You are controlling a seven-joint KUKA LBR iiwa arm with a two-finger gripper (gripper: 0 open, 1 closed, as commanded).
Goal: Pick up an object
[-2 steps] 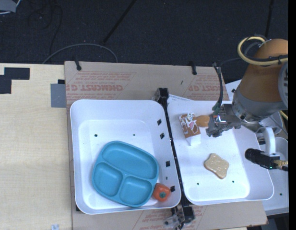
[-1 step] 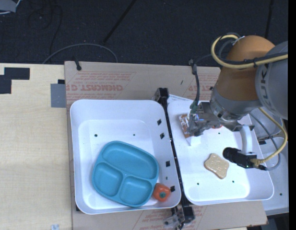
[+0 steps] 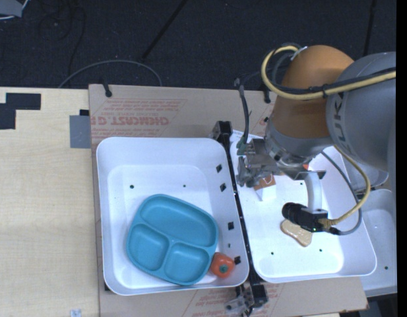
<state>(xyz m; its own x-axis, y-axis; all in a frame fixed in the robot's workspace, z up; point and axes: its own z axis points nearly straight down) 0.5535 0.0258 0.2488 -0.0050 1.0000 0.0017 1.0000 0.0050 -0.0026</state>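
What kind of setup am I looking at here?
Likely a lab bin-picking test bench: two shallow white bins on cardboard-covered wood, a few odd items like a blue divided plate, and loose cables trailing over dark floor behind.

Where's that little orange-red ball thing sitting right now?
The small orange-red ball lies in the left bin, in its near right corner, right beside the blue divided plate.
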